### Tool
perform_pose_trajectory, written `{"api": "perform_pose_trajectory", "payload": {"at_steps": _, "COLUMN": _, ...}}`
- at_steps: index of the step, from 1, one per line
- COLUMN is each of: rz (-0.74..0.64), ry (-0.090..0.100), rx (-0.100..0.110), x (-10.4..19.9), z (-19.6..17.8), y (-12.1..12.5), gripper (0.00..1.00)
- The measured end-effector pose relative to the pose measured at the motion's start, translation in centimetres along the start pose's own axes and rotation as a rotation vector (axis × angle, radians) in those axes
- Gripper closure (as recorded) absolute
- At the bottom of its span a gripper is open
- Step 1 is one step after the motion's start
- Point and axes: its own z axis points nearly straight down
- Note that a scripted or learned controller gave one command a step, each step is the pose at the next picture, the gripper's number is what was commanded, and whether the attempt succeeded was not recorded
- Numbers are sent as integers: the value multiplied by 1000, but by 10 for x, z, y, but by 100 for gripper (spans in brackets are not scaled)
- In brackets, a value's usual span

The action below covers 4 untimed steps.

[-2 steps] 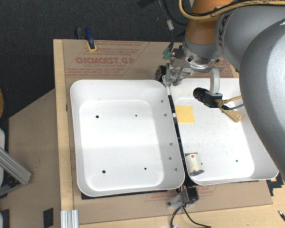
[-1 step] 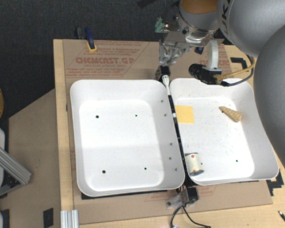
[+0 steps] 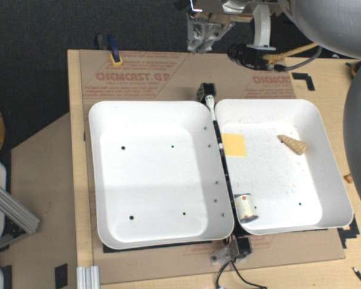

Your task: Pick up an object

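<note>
Three things lie in the right bin point(image 3: 325, 179). A flat yellow square point(image 3: 233, 144) rests near its left wall. At the back right is a tan cone-shaped piece point(image 3: 292, 143). A small white cylinder with an orange end point(image 3: 246, 207) sits in the front left corner. My gripper point(image 3: 201, 40) hangs high beyond the far edge of the bins, over the brown board, well apart from all three things. Nothing shows in it.
The left bin point(image 3: 108, 161) stands beside the right one, and a black clip point(image 3: 206, 92) sits at the back of their seam. A blue and yellow clamp point(image 3: 113, 50) grips the board's far left edge. Black cables point(image 3: 253, 56) loop under the arm.
</note>
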Motion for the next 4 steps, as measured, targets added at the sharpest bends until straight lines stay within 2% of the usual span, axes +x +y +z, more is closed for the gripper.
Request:
{"api": "perform_pose_trajectory", "payload": {"at_steps": 1, "rz": 2, "ry": -3, "rx": 18, "x": 59, "z": 9, "y": -27, "gripper": 100}}
{"api": "perform_pose_trajectory", "payload": {"at_steps": 2, "rz": 3, "ry": -3, "rx": 15, "x": 90, "z": -14, "y": -60, "gripper": 100}}
{"api": "perform_pose_trajectory", "payload": {"at_steps": 4, "rz": 5, "ry": -4, "rx": 19, "x": 89, "z": -57, "y": -159, "gripper": 100}}
